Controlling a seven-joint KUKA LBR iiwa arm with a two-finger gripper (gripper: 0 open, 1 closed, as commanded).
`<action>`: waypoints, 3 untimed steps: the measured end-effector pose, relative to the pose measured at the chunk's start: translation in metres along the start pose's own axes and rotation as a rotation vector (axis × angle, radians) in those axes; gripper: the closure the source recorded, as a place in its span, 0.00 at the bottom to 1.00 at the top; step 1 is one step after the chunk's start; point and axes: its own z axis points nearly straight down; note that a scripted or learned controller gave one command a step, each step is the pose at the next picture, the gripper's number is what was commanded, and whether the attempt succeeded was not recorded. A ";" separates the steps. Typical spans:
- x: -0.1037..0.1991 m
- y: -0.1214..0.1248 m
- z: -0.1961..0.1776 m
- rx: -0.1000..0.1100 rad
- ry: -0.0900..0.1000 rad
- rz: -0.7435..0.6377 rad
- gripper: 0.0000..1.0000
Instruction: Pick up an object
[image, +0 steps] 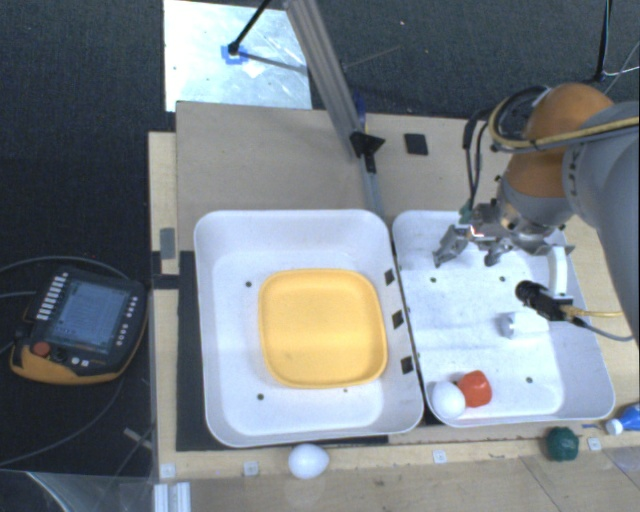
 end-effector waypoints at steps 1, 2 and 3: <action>0.000 -0.001 0.044 -0.002 0.000 0.000 0.00; 0.000 0.001 0.031 -0.007 -0.001 0.000 1.00; -0.009 0.004 -0.027 -0.010 -0.001 0.000 1.00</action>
